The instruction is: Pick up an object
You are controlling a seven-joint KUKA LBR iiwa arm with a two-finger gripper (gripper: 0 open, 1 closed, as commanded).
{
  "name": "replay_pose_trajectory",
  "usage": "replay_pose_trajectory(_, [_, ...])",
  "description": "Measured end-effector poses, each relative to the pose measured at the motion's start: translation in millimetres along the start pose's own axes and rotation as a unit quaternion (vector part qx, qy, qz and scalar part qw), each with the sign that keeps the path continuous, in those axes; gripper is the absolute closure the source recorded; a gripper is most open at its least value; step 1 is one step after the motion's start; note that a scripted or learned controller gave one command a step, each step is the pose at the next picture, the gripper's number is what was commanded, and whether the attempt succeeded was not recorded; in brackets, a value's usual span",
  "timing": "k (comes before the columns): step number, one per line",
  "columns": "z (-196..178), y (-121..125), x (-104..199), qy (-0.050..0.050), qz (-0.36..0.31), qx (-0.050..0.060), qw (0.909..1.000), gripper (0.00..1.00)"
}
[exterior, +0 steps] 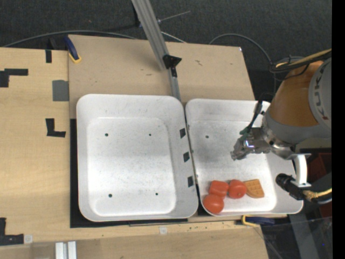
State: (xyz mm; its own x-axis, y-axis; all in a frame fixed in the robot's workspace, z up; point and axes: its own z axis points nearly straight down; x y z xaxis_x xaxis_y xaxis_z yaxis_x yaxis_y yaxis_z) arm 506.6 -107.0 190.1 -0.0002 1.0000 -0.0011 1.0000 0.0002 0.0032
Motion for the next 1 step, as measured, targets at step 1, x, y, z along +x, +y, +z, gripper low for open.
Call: replay_pose_trajectory(1, [-51.1, 1.4, 0.0, 0.000, -0.001, -0.001, 1.0000, 1.00])
